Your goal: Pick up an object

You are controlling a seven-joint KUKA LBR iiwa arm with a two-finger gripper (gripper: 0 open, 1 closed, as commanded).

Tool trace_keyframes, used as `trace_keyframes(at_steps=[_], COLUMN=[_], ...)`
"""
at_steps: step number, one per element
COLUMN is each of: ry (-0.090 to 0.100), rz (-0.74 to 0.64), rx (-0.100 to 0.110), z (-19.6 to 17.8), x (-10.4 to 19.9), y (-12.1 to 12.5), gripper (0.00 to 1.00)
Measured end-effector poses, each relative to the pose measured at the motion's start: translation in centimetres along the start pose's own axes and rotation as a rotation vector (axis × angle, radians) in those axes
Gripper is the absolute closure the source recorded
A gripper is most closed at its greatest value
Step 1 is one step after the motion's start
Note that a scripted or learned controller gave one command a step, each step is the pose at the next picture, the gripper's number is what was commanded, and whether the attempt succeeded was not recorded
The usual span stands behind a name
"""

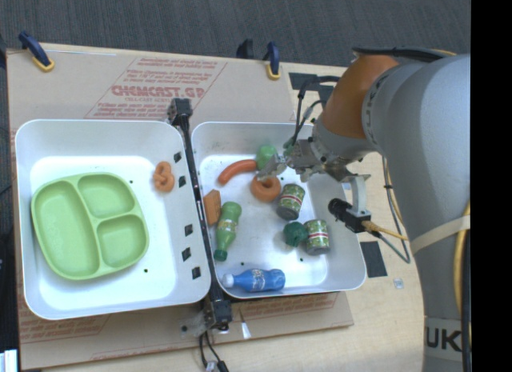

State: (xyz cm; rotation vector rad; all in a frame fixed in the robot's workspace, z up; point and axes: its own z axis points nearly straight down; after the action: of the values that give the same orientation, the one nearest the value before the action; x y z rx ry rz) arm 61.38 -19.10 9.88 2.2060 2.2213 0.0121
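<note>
The right bin (348, 270) holds several toys. Among them are an orange sausage (238, 170), an orange ring (266, 188), a small light-green piece (266, 156), two green-labelled cans (291, 200) (317, 236) and a dark green lump (294, 233). A green bottle (226, 229), a blue bottle (258, 280) and an orange wedge (212, 206) lie toward the bin's left and front. My gripper (280, 162) is low at the back of this bin, right beside the light-green piece and just above the orange ring. The wrist hides what lies under it.
The left bin (48, 134) holds a green divided plate (90, 223) and a small orange twisted piece (164, 177). A black divider (189, 194) runs between the bins. The grey arm (416, 138) covers the right bin's back right corner.
</note>
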Motion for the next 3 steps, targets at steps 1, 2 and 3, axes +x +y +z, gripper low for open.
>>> trace_keyframes(at_steps=[1, 2, 3], ry=[0.000, 0.003, 0.003], rz=[-0.005, 0.002, 0.002], rx=[-0.005, 0.014, 0.015], z=[-1.3, -11.3, -11.3], x=[0.1, 0.8, 0.8], y=[0.3, -10.2, -10.3], gripper=[1.00, 1.00, 0.00])
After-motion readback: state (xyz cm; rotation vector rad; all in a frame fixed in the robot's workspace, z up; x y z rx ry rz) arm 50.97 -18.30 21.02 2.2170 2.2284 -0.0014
